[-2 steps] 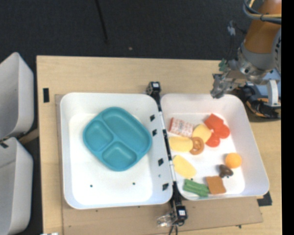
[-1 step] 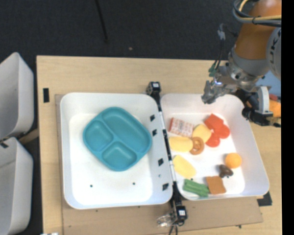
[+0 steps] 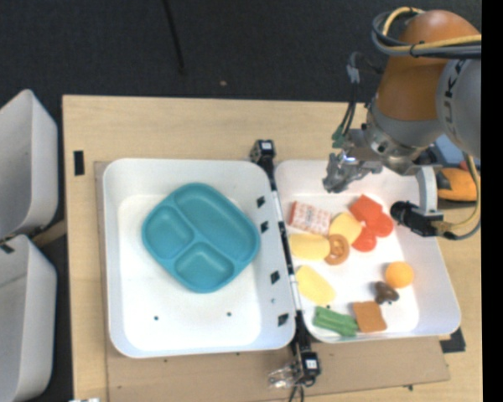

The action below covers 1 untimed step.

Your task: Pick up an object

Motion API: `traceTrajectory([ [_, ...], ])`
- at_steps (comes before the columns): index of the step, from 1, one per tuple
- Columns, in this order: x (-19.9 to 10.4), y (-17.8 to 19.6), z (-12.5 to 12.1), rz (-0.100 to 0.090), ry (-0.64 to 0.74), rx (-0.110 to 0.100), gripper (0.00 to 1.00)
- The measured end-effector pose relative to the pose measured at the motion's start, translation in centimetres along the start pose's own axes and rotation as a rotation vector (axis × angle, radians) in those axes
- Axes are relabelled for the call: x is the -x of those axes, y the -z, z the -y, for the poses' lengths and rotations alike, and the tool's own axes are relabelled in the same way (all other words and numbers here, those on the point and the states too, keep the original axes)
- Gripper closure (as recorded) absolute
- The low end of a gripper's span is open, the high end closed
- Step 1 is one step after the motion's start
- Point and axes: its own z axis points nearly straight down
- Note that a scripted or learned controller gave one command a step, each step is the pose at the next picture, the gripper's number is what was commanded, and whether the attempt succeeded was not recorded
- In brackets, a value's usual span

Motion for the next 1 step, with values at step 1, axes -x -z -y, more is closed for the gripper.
traceTrajectory([
  [1,-4.45,-0.99,2.36,0.000,0.000,-0.002,1.00],
])
